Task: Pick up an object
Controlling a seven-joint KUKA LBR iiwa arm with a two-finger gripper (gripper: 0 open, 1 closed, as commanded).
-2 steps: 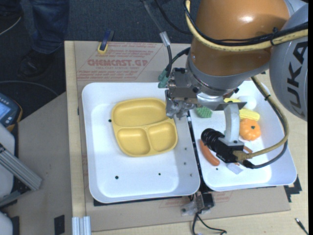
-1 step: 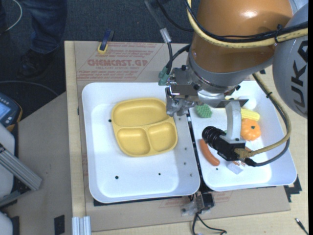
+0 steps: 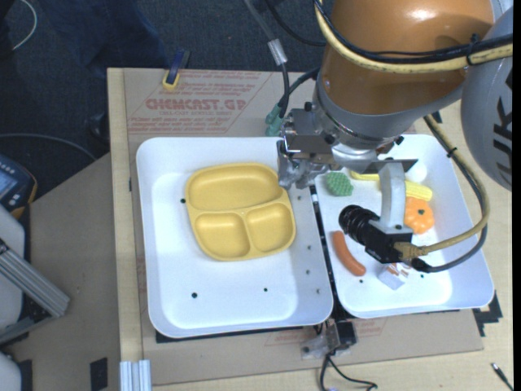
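1. Handling estimate: the toy food in the right bin (image 3: 456, 287) looks like light, rigid, smooth plastic, so it would likely slip under a shallow pinch.
2. The red sausage (image 3: 350, 254) lies near the bin's left wall; grasp it across its narrow middle.
3. The green piece (image 3: 339, 185), yellow corn (image 3: 418, 192) and orange piece (image 3: 419, 217) lie close to the gripper hardware.
4. The gripper (image 3: 297, 173) sits low over the divide between bins; whether it is open or closed cannot be told.
5. The yellow divided tray (image 3: 240, 210) lies in the left bin (image 3: 163, 243).
6. Legible print on the cardboard sheet (image 3: 195, 103): "CHEMCAST", with following letters unclear.
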